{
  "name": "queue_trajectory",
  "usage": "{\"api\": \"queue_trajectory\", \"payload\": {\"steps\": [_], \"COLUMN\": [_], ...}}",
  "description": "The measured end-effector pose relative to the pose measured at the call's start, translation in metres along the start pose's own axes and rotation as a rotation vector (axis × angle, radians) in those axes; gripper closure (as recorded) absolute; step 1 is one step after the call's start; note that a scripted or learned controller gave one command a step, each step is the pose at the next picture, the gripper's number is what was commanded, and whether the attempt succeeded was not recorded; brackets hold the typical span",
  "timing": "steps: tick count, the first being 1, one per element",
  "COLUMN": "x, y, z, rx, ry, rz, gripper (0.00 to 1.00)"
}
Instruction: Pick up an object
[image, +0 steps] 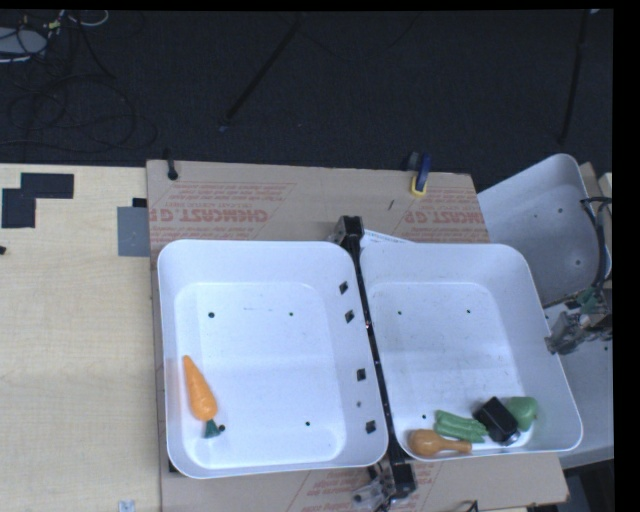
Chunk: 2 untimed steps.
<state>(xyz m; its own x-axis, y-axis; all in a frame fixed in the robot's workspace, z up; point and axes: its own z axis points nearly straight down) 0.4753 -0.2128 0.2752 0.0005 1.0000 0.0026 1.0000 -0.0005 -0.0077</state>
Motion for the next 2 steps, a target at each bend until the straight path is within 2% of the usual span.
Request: {"api": "queue_trajectory", "payload": {"steps": [1,2], "x": [-0.001,0.0], "y": [0.0,0.0], "z": [-0.065,0.003], "rx": [-0.011,0.0], "ry": [-0.005,0.0], "rz": [-0.001,0.0], "gripper": [1.0,1.0]}}
